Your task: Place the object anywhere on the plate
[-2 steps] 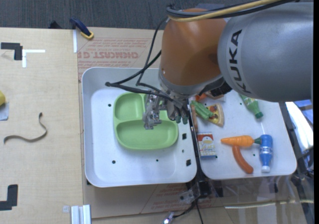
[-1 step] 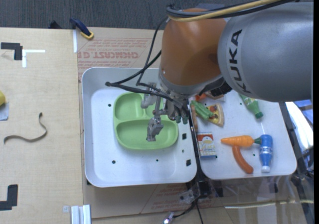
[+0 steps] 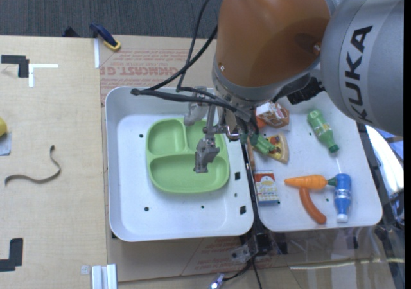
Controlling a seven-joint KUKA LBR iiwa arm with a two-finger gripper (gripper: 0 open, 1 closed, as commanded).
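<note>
Right bin: we see a carrot (image 3: pixel 307 182), bottles, pizza slice (image 3: pixel 275 147) | jaws over green plate (image 3: pixel 186 157) | we cannot tell their state or the object.

This is a robotics lab, plainly a test cell and nobody's kitchen. A big industrial arm (image 3: pixel 334 37) with KUKA lettering on its grey casing hangs over the counter (image 3: pixel 51 153), loose black cables (image 3: pixel 192 31) trailing from it. Two shallow white bins (image 3: pixel 186 223) sit side by side on cardboard, one with a green plastic plate (image 3: pixel 170 172), the other scattered with toy food (image 3: pixel 308 185). Black alignment marks (image 3: pixel 16 66) are stuck on the pale wood near the counter's left edge, and a clamp (image 3: pixel 106 36) grips its far edge.
</note>
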